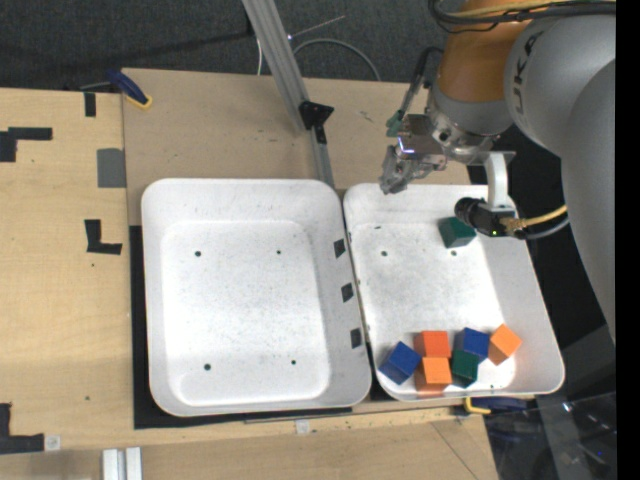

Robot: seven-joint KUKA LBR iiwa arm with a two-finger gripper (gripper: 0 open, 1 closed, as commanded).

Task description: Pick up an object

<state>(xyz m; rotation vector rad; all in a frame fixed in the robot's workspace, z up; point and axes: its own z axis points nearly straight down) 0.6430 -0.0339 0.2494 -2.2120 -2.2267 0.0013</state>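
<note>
My gripper (394, 180) hangs over the far left corner of the right bin (520, 278), raised above its rim. Its fingers look shut, with nothing between them. A lone green block (457, 232) lies in the right bin's far part, to the right of the gripper and apart from it. Along the bin's near edge sits a cluster: a blue block (400, 361), two orange blocks (434, 343) (435, 371), another blue block (474, 343), a green block (465, 367) and an orange block (505, 342).
The left bin (160, 268) stands beside the right one, their rims touching. A slanted metal pole (285, 58) rises behind the bins. A black cable and fitting (490, 218) hang by the right bin's far right rim.
</note>
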